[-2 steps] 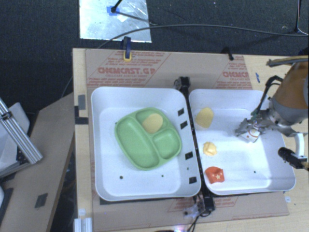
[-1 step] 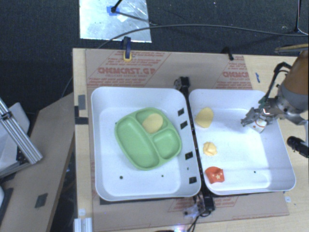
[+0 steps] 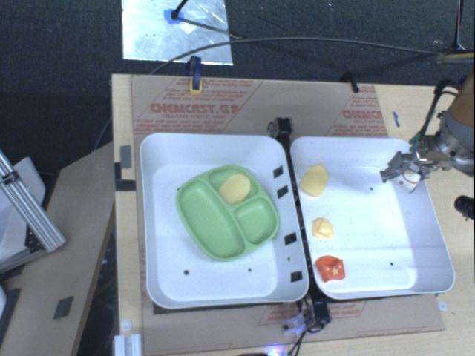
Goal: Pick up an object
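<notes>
The right bin [image 3: 415,221] holds three small objects along its left side: a pale yellow lump [image 3: 315,180] at the top, a smaller yellow piece [image 3: 322,228] below it, and a red piece [image 3: 330,268] near the front left corner. My gripper [image 3: 401,170] hangs over the bin's upper right part, well to the right of the yellow lump and apart from all three. Nothing shows between its fingers. In the left bin [image 3: 159,199] a green divided plate [image 3: 226,213] carries another yellow lump [image 3: 235,189] in its top compartment.
The two bins meet at a black-clipped seam [image 3: 293,206]. They rest on a cardboard sheet [image 3: 223,102] with red lettering. A yellow and blue clamp [image 3: 195,76] sits at the sheet's far edge. A metal rail [image 3: 26,206] stands at the left.
</notes>
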`<state>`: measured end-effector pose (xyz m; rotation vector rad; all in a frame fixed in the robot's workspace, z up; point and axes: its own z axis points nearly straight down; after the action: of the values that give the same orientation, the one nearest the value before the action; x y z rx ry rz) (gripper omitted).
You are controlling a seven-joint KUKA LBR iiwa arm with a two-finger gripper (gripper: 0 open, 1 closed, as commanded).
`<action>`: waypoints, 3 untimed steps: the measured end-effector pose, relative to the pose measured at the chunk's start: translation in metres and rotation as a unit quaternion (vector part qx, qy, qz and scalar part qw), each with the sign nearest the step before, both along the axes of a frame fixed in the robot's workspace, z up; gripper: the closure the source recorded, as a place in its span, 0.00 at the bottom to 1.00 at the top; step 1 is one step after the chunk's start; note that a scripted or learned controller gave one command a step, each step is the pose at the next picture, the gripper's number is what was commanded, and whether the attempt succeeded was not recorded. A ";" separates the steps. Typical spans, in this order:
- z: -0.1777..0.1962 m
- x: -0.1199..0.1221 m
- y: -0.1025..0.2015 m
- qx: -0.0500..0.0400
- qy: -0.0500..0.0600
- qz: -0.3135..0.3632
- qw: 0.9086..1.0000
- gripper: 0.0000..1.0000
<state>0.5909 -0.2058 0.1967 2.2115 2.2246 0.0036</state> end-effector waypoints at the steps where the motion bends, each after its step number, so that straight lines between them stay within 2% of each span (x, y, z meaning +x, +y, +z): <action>1: 0.043 0.002 0.000 0.000 -0.001 0.000 1.000 1.00; 2: 0.037 -0.018 0.052 0.001 0.003 0.001 1.000 1.00; 3: 0.025 -0.025 0.104 0.002 0.003 0.001 1.000 1.00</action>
<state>0.5663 -0.1019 0.2217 2.2129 2.2324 0.0008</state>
